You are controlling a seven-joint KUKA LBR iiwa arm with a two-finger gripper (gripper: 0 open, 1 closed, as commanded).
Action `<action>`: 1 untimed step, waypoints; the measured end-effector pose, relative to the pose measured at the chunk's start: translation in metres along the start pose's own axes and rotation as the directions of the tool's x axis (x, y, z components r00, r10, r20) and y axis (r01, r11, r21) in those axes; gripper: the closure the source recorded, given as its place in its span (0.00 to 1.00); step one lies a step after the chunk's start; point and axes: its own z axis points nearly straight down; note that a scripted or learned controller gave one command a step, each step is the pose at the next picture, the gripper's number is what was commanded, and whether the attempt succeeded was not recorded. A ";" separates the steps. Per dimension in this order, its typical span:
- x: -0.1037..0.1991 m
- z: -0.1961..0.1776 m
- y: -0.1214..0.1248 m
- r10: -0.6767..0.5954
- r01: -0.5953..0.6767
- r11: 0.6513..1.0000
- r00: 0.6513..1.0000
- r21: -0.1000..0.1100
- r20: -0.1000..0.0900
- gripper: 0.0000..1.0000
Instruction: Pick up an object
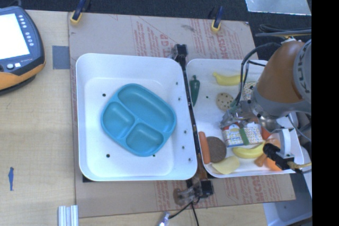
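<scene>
Camera view shows the arm (280, 79) reaching from the right over the right bin (204, 69). Its gripper (237, 116) hangs low above a small box (242, 135), among bananas (228, 79), a cookie (224, 98), a green pepper (194, 87) and a carrot (204, 146). Whether the gripper is open or closed cannot be told. A blue tray (139, 119) lies in the left bin (85, 114).

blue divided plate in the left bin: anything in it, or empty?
Empty. The blue divided plate lies flat in the left bin, all three compartments showing bare blue.
</scene>
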 end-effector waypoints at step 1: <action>0.040 -0.100 0.048 0.006 -0.006 1.000 1.000 -0.007 -0.001 1.00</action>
